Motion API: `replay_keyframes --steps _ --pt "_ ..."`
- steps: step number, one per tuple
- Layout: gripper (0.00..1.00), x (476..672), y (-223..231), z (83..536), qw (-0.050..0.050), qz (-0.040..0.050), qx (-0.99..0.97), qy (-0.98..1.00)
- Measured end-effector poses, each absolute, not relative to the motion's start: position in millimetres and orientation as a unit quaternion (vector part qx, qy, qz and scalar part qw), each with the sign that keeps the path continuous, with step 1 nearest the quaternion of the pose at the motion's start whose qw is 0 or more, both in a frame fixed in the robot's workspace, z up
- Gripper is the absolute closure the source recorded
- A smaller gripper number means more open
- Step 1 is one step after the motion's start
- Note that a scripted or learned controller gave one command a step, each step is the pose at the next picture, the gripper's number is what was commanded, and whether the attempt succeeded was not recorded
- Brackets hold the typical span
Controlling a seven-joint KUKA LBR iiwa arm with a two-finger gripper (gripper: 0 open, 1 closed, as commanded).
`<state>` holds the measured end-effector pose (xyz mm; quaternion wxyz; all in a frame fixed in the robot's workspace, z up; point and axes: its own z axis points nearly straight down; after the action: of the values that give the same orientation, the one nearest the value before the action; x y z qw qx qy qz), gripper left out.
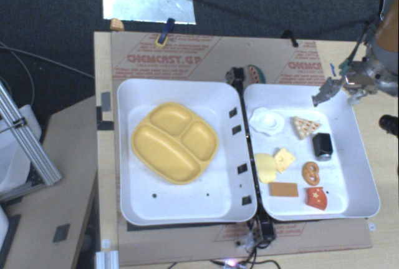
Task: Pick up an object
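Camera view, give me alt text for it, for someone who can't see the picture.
A grey robot arm's gripper hovers open above the far right corner of the right white bin, which holds small toy foods including a fried egg, a pizza slice and a pretzel. The left white bin holds a yellow divided plate.

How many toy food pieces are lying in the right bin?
8, all in the right bin: white egg, pizza slice, black block, yellow round piece, cheese, pretzel, brown cracker, red piece. None looks hidden.
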<state>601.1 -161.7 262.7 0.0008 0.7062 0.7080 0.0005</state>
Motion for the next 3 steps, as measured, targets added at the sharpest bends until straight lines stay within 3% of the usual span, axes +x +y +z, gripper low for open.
replay_keyframes --steps 1,2,3 --pt "0.0 601.5 -208 86 -0.002 -0.0019 0.708 0.707" --pt "0.0 646.7 -206 85 -0.001 -0.0001 0.705 0.71" --pt "0.0 581.2 -207 84 -0.001 -0.0008 0.708 0.707"
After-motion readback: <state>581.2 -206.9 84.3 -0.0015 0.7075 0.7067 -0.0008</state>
